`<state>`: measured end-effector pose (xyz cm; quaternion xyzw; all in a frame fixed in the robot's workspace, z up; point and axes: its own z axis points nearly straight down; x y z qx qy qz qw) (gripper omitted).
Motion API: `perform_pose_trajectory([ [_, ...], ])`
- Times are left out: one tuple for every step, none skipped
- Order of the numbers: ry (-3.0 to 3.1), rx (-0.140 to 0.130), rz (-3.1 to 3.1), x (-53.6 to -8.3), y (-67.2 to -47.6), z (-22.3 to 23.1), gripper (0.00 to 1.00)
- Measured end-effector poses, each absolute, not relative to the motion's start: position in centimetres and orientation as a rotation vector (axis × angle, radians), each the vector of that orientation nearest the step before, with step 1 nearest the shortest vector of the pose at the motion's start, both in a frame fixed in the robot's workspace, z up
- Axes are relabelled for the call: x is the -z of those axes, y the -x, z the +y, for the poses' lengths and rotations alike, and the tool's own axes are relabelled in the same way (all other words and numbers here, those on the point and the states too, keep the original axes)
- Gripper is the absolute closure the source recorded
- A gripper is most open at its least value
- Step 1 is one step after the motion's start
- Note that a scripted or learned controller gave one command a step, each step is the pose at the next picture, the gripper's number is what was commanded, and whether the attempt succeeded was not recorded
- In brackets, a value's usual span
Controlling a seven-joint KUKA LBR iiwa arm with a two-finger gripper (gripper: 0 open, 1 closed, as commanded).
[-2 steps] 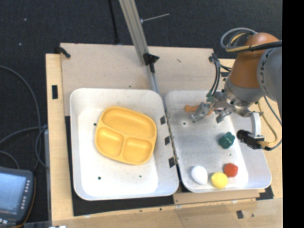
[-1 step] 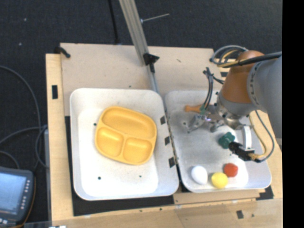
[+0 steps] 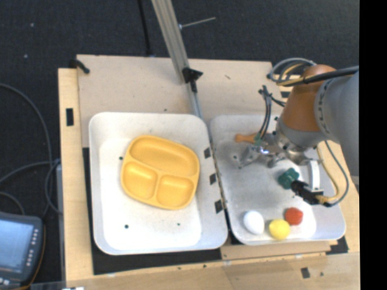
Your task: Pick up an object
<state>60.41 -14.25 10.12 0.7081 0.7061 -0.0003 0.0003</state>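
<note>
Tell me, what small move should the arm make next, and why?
Probably lower a little and close: the gripper hovers in the right bin by a small orange piece, with nothing visibly held. The white egg, yellow ball and red ball lie farther off.

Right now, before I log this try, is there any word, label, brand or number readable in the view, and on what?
None can be read.
The screen of the grey device at the lower left is lit but too blurred to tell whether it shows text.
The yellow divided tray, both white bins and the arm's orange band show no marking.
</note>
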Motion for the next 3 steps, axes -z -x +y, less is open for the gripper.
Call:
perform_pose_trajectory([
  [-2.229,-0.004,2.211,-11.3,-60.5,-14.3,1.0],
  [-2.218,-0.006,2.218,-15.8,-60.4,-14.0,1.0],
  [-2.216,-0.005,2.22,-20.4,-60.5,-14.1,1.0],
])
